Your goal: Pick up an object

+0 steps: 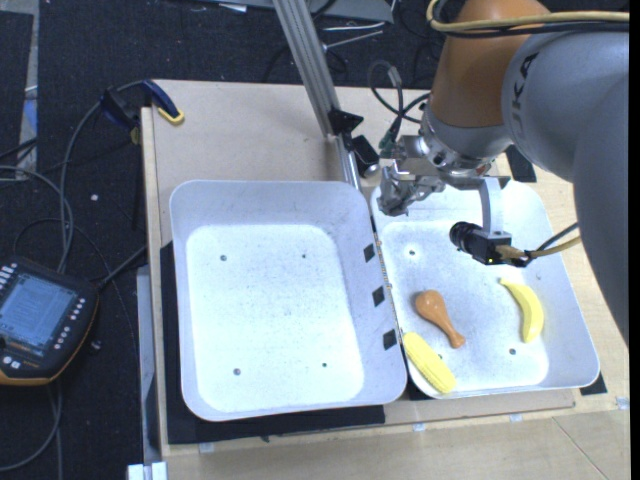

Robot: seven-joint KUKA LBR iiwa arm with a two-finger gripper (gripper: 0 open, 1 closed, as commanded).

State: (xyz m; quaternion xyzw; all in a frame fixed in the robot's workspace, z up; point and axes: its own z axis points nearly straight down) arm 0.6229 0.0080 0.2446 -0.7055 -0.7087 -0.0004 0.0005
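Below my gripper (398, 196), both bins (270, 298) are speckled white. Banana (527, 309) and corn (428, 362): yellow. Drumstick (438, 314): orange-brown.

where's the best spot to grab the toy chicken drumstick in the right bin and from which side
Probably the thin bone end of the toy chicken drumstick, which points toward the bin's front right. It lies flat on the floor of the right bin, apart from the banana and corn cob, so the end effector could come straight down, closing across that narrow part.
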